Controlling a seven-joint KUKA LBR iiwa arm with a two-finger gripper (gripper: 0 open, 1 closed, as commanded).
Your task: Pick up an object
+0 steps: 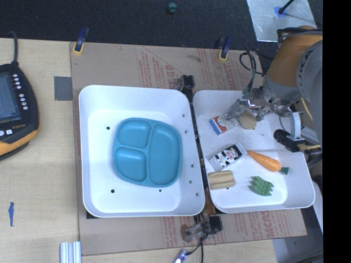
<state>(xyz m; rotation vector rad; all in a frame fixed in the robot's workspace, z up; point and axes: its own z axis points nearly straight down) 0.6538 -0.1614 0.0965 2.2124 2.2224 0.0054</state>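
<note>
Pincer (pixel 245 113) low in right bin (pixel 296 199), grip state unclear, carrot (pixel 264 160) lying lengthwise, green end toward lower right

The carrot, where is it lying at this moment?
The carrot lies in the right bin, toward its right side, between the black-and-white card on its left and the green toy just below it.

Orange-edged pendant (pixel 16 111) at bench's left edge — blue clamps (pixel 80 40) along the cardboard sheet (pixel 137 64)
</note>
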